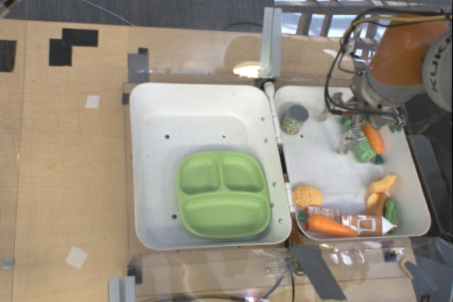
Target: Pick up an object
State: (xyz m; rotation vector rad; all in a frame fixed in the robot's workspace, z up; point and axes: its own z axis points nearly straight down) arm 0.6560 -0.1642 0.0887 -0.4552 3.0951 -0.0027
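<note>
My gripper [350,138] hangs low in the far part of the right bin [322,166], under the orange wrist band. A small orange carrot with a green end [371,143] lies right beside it, touching or nearly touching its right side. Whether the carrot is in its grasp I cannot tell. A tin can [292,118] stands to the gripper's left, near the bin's left wall. Along the near wall lie a yellow waffle-like piece [307,195], a larger carrot [330,225] and a flat packet [367,224].
A green divided plate [224,193] rests in the left bin [163,124]. A yellow item [382,184] and a small green item [390,209] sit near the right bin's near right corner. Cables loop above the wrist.
</note>
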